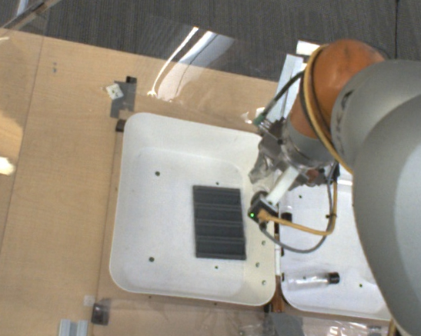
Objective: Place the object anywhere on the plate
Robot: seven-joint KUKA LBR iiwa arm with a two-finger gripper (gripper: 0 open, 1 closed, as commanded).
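Observation:
A dark grey ribbed rectangular plate point(219, 223) lies flat in the left white bin point(135, 261), right of its middle. A thin pen-like object point(311, 278), white with a dark tip, lies in the right bin point(347, 303) near its front edge. My gripper point(260, 172) hangs over the divide between the two bins, just up and right of the plate's far right corner. It stands well apart from the pen-like object. The grey arm with its orange band covers most of the right bin.
The wooden bench point(38, 178) surrounds the bins. Small metal brackets stand at the left bin's far left corner point(123, 97) and near its front left corner point(99, 312). A clear sheet point(201, 69) lies behind the bins.

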